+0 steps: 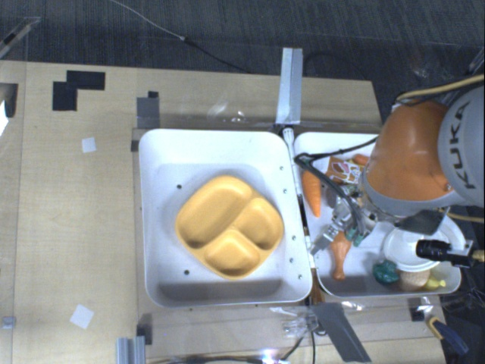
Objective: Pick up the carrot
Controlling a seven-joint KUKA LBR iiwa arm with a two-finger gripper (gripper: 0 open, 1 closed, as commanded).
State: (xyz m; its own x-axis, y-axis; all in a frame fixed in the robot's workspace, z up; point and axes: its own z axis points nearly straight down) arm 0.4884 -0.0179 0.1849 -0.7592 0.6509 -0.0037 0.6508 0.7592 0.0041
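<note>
Orange carrot [340, 255] lies in the right bin [333, 285], near its front edge, just beside the pincer [350, 226]; whether the pincer is open or closed cannot be told. A second carrot [311, 192] lies farther back. The left bin [155, 203] holds a yellow divided plate [229, 225].

Crowded right bin [333, 288], arm [409, 158] overhead

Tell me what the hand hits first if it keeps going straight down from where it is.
Probably the lower carrot, lying just under the hand in the right bin. Depth is hard to judge from above, so it might land on the bin floor beside it.
</note>
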